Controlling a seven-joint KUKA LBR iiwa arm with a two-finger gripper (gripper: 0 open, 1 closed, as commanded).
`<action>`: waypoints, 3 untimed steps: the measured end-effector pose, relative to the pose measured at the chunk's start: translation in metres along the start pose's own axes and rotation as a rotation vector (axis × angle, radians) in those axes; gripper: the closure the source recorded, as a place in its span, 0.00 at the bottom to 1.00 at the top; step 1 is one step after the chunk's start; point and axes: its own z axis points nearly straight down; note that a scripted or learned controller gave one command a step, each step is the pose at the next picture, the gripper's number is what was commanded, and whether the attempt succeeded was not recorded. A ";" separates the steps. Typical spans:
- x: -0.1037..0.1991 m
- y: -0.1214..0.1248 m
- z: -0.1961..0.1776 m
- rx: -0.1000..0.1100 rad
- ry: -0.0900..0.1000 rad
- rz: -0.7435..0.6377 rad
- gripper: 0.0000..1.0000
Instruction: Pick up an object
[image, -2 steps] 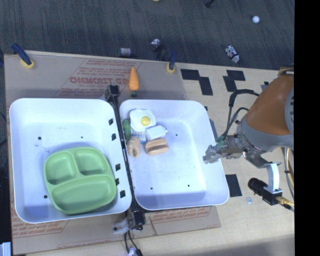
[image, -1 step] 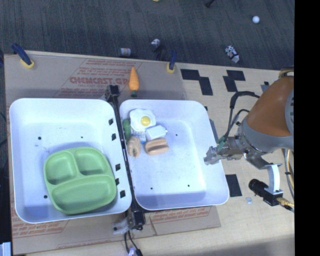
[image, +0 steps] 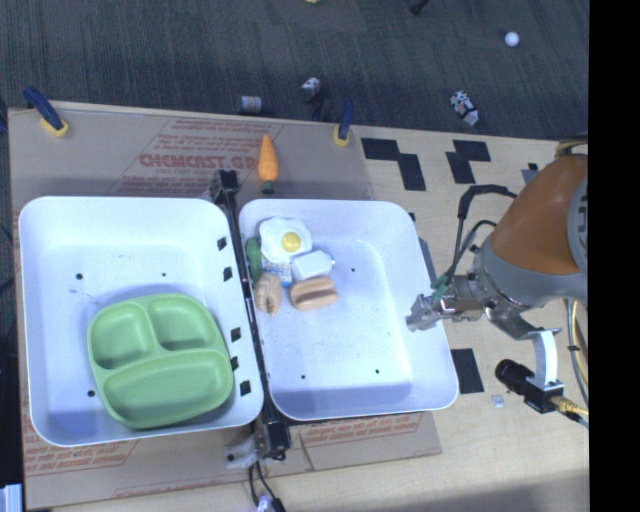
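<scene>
The tool (image: 425, 312) hangs at the right rim of the right bin (image: 400, 385), well apart from the food; I cannot tell how it is set.

The pickable things sit bunched at that bin's upper left: a fried egg (image: 285, 240), a white block (image: 311, 265), a hot dog (image: 314, 293), a tan piece (image: 267, 294) and something green (image: 254, 258) against the wall. They touch or nearly touch, so a descent there is likely to straddle two pieces, nudge one aside, or jam against the divider. The egg lies flat and may slip out of a pinch.

A green tray (image: 160, 357) rests in the left bin (image: 60, 230); a carrot (image: 267, 160) lies on the bench (image: 400, 165) just outside.

Red print on the cardboard (image: 180, 150) seems to read "CHEMCAST"; the rest is too faint.
</scene>
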 end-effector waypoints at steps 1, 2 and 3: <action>-0.001 0.001 -0.035 -0.007 -0.003 0.000 1.00; 0.000 0.000 -0.014 -0.002 -0.001 0.000 1.00; 0.000 0.000 -0.004 -0.001 0.000 0.000 1.00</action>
